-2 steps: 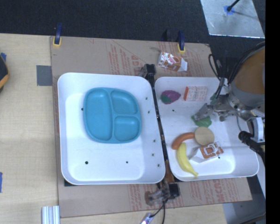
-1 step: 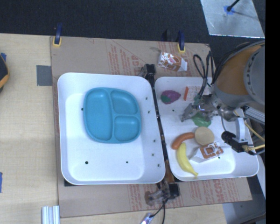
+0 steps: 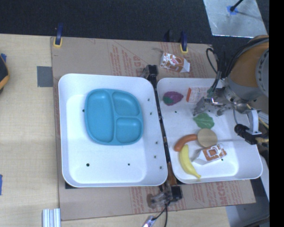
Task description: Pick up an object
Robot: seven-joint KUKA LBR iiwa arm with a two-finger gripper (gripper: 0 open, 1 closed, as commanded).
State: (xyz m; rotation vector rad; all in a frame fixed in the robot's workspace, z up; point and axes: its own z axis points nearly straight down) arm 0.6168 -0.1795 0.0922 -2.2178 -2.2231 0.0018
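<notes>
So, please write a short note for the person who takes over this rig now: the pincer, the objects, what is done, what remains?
Pincer: low over the right bin, near the green toy; nothing visible between its fingers.
Right bin: purple toy, green toy, sausage, banana, tan disc, two small packets.
Left bin: blue divided plate.
Done: nothing lifted.
Left: grasp one object and raise it.

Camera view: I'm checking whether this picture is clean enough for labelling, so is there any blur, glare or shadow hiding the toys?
Camera view: lighting is even and soft; the right bin shows mild white glare; the banana and green toy read clearly; the gripper looks slightly blurred, and its fingers are hard to make out.
</notes>
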